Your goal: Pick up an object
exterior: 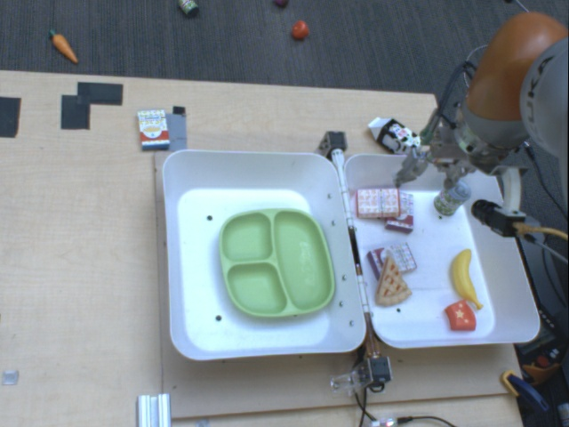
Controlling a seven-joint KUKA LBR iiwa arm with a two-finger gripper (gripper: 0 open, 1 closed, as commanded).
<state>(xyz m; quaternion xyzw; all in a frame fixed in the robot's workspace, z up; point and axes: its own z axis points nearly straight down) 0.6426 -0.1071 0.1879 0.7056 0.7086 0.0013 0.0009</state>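
My gripper (436,174) hangs over the back edge of the right bin (507,327), open, with nothing between its fingers. One finger (410,165) is toward the left. The other stands just above a small clear bottle (449,200) lying in the bin's back right. Further forward in that bin lie a pink box (382,203), a dark red packet (400,225), a purple-and-white packet (397,258), a waffle wedge (392,289), a banana (462,277) and a red fruit (460,316).
The left bin (178,238) holds a green divided plate (276,262). A black-and-white toy (392,133) lies on the bench behind the right bin, and a small box (153,129) sits at the back left. Small toys lie on the dark floor beyond.
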